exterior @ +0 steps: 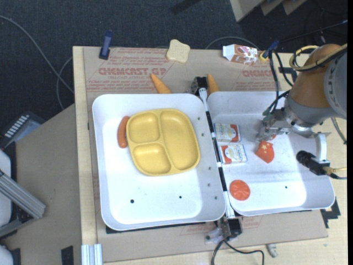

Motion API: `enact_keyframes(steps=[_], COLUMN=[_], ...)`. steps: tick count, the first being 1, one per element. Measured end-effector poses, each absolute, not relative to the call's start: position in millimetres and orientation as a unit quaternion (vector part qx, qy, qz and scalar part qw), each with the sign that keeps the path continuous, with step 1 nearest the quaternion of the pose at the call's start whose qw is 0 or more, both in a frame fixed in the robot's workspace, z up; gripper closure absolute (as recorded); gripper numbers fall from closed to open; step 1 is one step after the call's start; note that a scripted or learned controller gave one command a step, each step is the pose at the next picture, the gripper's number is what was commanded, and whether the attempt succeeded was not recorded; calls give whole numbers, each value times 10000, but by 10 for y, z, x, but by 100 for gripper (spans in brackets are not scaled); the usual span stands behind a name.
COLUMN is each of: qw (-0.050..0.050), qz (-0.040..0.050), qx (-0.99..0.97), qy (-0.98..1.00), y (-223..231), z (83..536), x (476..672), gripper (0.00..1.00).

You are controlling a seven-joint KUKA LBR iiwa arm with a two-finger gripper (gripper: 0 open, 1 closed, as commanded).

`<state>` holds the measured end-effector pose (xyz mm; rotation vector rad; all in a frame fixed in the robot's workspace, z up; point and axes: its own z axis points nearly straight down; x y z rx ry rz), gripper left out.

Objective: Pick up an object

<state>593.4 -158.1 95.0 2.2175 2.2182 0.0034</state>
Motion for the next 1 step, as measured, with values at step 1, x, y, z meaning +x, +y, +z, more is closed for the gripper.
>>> enact_keyframes(steps=[1], qw=[22], qz=[9], qx=[7071], qy=[7071], y=[-1580], z=[946], x=[5932], gripper=[0])
